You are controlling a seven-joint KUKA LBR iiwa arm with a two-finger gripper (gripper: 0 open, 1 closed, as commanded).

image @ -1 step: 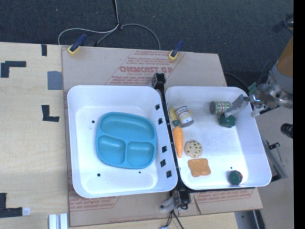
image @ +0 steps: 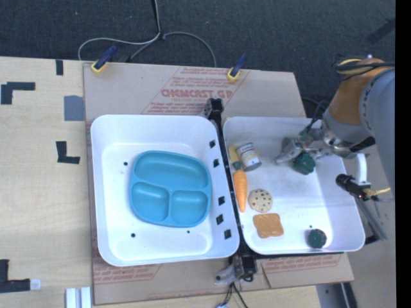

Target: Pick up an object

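Observation:
My gripper hangs over the upper right part of the right bin, reaching in from the right. A dark green round object lies right beside and partly under it; whether it is held is unclear. Further left in the same bin are a small tin can on its side, an orange carrot, a round cookie and a slice of toast. A second dark green ball rests near the bin's front right corner.
The left bin holds a blue divided plate. A black clip strip runs along the seam between the bins. Both bins sit on a cardboard sheet clamped at the back.

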